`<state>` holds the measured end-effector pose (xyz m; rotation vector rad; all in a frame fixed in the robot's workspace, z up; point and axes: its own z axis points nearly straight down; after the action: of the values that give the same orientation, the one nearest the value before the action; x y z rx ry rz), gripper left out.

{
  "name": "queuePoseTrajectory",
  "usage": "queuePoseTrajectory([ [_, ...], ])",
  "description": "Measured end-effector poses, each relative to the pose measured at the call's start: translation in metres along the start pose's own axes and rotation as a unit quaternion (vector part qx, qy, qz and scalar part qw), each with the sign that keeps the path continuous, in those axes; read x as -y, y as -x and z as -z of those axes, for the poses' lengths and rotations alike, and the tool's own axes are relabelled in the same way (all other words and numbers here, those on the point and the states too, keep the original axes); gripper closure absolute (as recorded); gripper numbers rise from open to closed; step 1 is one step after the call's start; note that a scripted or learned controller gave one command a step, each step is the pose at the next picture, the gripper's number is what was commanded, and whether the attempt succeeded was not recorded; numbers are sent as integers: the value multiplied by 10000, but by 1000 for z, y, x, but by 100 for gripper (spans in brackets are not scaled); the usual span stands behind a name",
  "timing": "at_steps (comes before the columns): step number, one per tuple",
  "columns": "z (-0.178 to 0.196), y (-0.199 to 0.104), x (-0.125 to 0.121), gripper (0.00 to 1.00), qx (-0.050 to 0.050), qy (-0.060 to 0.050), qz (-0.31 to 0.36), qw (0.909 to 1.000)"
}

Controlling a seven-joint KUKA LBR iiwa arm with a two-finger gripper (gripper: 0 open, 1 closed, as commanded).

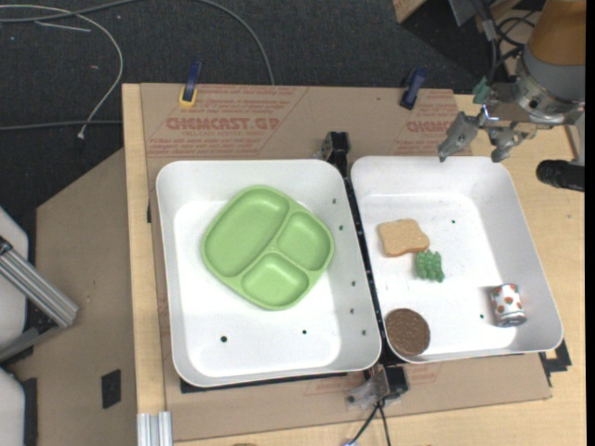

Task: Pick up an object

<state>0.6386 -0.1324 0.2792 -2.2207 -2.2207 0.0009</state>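
The right bin (483,189) holds a slice of toast (403,238), a small green broccoli piece (429,266), a brown round patty (407,331) at its front edge and a small red-and-white can (507,305) lying near the front right corner. My gripper (480,140) hangs above the far rim of the right bin, well back from all of these. Its two fingers are spread apart and open, with nothing between them.
A green three-compartment plate (268,246) lies in the left bin (186,323). Blue clamps (191,81) (413,87) hold the cardboard at the back edge. A black bracket (336,145) sits between the bins at the back. Cables run across the dark floor behind.
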Motion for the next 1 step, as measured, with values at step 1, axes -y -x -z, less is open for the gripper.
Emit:
queuePoseTrajectory([
  [1,-48,-4,-9,0,-4,-10,7,10000],
])
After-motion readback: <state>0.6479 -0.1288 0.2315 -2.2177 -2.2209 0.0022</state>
